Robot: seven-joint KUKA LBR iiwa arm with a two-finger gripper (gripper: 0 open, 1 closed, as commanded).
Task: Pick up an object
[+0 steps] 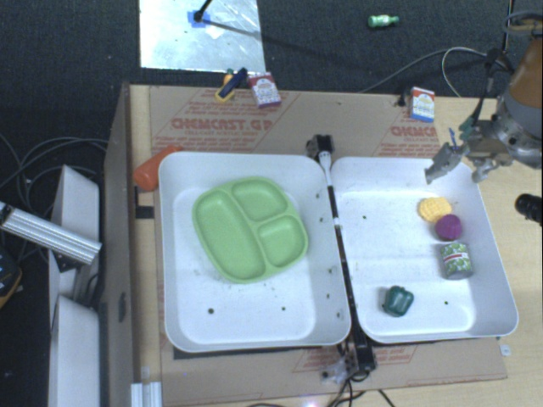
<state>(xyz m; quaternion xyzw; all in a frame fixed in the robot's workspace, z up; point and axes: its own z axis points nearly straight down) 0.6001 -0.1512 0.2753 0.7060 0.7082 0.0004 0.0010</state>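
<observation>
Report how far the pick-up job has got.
Done: nothing looks picked yet; the yellow corn piece, purple ball, green can and dark green pepper all lie in the right bin. In hand: the gripper hangs open above that bin's far right corner, nothing between its fingers. Left: descend, close on one object, lift it.

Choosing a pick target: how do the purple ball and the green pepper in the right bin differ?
The purple ball is round and magenta; the green pepper is lumpy and dark green. The ball touches the yellow corn piece near the gripper; the pepper sits alone toward the bin's front. Both are small.
</observation>
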